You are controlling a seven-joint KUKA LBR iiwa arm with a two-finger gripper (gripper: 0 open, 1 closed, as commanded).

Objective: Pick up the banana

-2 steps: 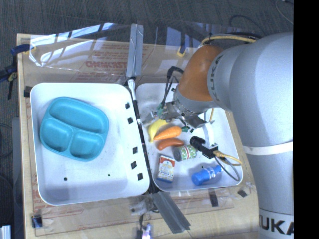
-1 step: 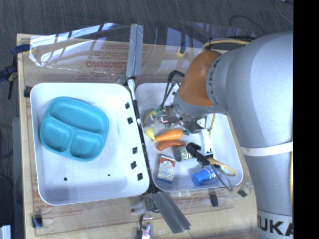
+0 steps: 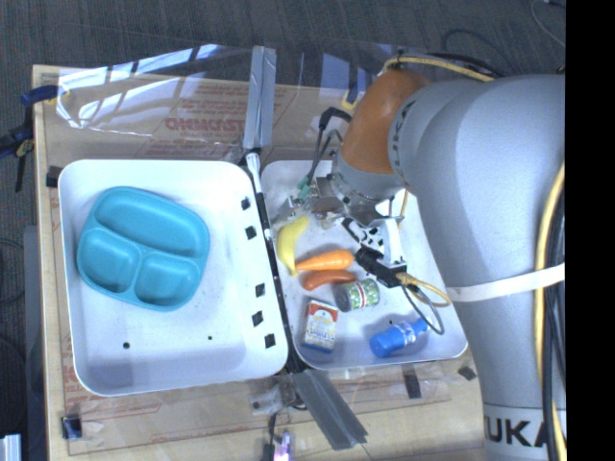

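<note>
My arm [image 3: 480, 209] is grey with an orange band [image 3: 380, 123]. Both bins [image 3: 154, 353] are white. The divided plate [image 3: 142, 248] is turquoise, the banana [image 3: 291, 241] yellow, the carrot [image 3: 325, 260] orange, the bottle [image 3: 396, 338] blue, the carton [image 3: 321, 326] white and red.

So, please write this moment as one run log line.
banana: right bin, beside carrot | pincer: above banana | blue tray: left bin

Glossy plastic tray [image 3: 142, 247], smooth white bins [image 3: 168, 363]

The counter [image 3: 144, 113] is brown with red print on it, and two white bins, the left bin [image 3: 163, 353] and right bin [image 3: 437, 349], sit on it side by side
</note>
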